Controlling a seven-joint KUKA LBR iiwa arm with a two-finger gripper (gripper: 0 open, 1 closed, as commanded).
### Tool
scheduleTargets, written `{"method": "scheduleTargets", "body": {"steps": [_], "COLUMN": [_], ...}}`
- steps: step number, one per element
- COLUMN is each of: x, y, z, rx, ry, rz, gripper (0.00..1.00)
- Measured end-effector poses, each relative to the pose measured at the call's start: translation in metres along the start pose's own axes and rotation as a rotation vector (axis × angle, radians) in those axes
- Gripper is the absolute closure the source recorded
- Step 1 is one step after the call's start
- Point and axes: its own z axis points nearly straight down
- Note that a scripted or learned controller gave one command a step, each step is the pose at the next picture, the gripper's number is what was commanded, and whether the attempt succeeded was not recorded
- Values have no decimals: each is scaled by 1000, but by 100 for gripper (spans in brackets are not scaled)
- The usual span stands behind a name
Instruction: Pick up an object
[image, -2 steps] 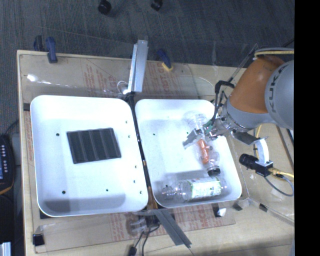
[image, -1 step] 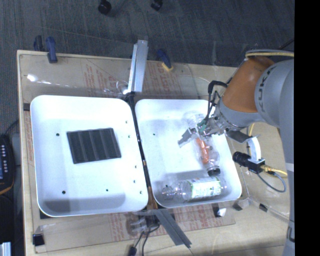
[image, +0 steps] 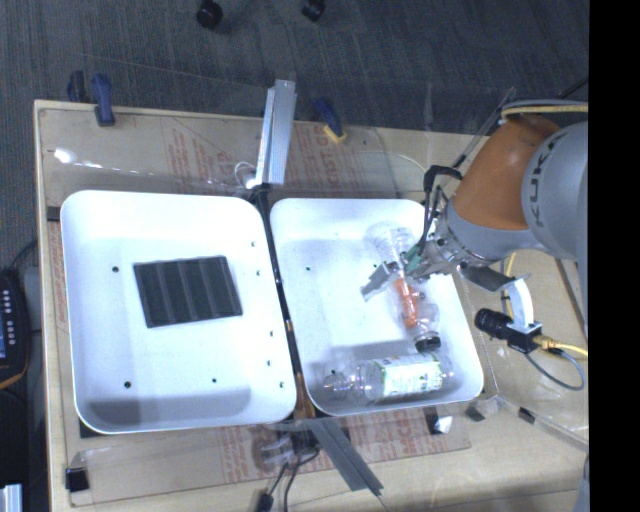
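My gripper (image: 381, 278) hangs low over the middle of the right bin (image: 310, 300), reaching in from the right. Just right of it lies a small clear bottle (image: 411, 303) with orange contents and a black cap (image: 427, 342), slanting toward the bin's front. The gripper touches or nearly touches the bottle's upper end. I cannot see anything held in it. A larger clear bottle (image: 393, 380) with a pale label lies on its side along the right bin's front wall. A dark grey ribbed slab (image: 188, 291) lies flat in the left bin (image: 90, 350).
A metal bar (image: 275, 135) rises behind the gap between the bins. Blue clamps (image: 101, 98) hold the bench's back edge. Another metal strip (image: 345, 462) lies in front of the bins. The right bin's left half is bare white floor.
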Motion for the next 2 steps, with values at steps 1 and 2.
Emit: {"method": "scheduleTargets", "body": {"steps": [1,2], "x": [-5,-7], "y": [14,23], "z": [3,-2], "rx": [-4,-5], "ry": [-3,-5], "rz": [-23,-80], "gripper": [0,0]}}
